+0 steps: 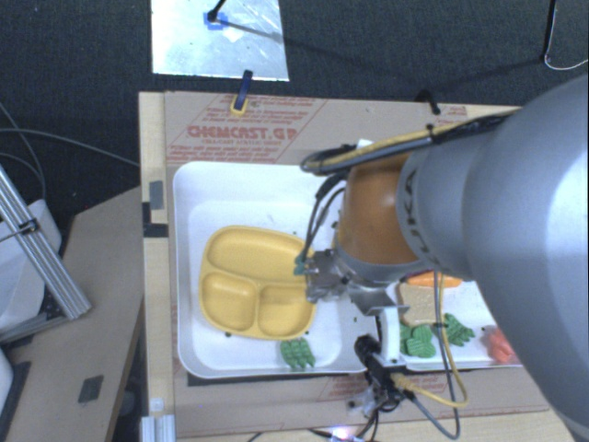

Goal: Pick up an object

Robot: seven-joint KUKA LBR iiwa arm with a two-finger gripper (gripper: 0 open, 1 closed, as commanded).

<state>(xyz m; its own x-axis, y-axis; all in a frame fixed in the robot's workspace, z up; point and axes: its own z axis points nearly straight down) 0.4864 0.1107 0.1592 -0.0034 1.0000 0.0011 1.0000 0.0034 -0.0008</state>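
hanging low over the seam between the two white bins, the arm (479, 201) fills the right side of the camera view, its orange band above the wrist hardware. the gripper (324, 282) seems to sit at the right edge of the yellow divided tray (248, 279), which lies flat in the left bin (189, 247). whether the pincer is apart, together or clamped on anything cannot be told, since the wrist body hides it. a small green toy (296, 353) rests at the near edge of the left bin, just near of the tray. in the right bin, another green piece (421, 341) and a bit of orange (433, 281) peek out beside the arm. nothing looks lifted, so by my judgement the pick is not yet done; a secure grasp and a raise remain.
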